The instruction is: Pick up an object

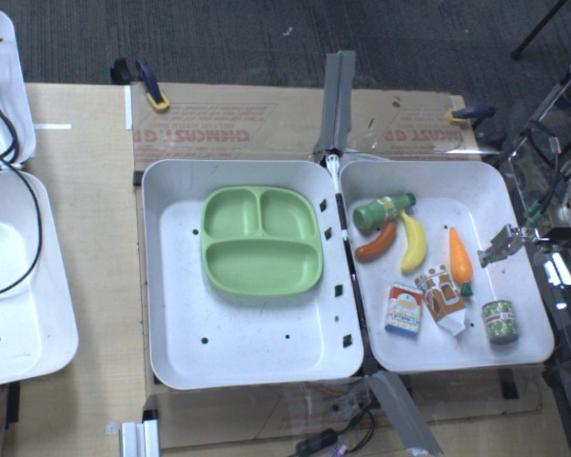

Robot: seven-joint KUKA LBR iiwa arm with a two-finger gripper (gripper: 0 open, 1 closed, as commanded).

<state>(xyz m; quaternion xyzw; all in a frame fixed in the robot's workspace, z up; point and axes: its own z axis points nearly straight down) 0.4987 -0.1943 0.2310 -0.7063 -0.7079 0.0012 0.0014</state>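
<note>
The right bin [514,193] holds several toy objects. A green bottle [381,210] lies at its back left, with a brown-orange sausage [377,242] just in front of it and a yellow banana [414,243] beside that. An orange carrot [460,256] lies mid-bin. Toward the front are a small white carton [404,310], a brown-and-white carton [444,298] and a green-labelled can [500,321]. My gripper [500,246] hangs over the bin's right side, just right of the carrot, with nothing visibly in it.
The left bin [171,331] carries a green divided plate [262,241]. A grey divider post [338,93] rises between the bins at the back. White equipment with black cables [9,208] stands at the far left. Clamps [152,89] sit on the bench's back edge.
</note>
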